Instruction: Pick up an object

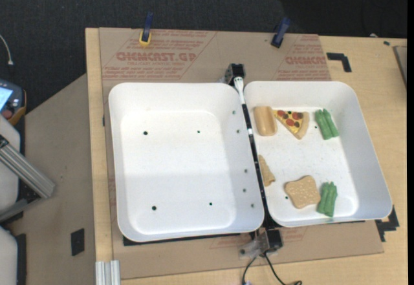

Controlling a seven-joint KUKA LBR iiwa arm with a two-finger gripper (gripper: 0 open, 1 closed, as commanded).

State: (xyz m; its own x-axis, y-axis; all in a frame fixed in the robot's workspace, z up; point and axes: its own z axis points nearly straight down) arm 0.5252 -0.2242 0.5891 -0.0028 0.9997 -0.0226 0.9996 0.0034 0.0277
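I see the bench (103, 148) from above at a slant, a tan board with red printed lettering along its far edge. Two shallow white bins sit on it side by side, touching along a black seam at the middle.

The left bin (126, 167) has a bare white floor with four small dark dots on it.

The right bin (369, 161) carries all the toy food. Along its far side, from the seam outward, lie a tan bread roll (264, 120), a pizza slice (292, 122) with red and yellow topping, and a green vegetable piece (326, 124). The roll and the pizza slice are just beside each other; the green piece lies near them, apart. Against the seam, midway down the bin, rests a small tan piece (265, 171) that I think is a cracker or bread scrap, though it is too small to be sure. Near the bin's near edge lies a slice of toast (302, 191), and a second green vegetable piece (328, 198) touches its outer side.

Two blue clamps (280, 32) grip the far edge of the bench, one behind each bin. A small black fitting (234, 73) sits at the far end of the seam, and a cable (268, 267) trails off the near edge.

I cannot tell the state of the fingers from this view.
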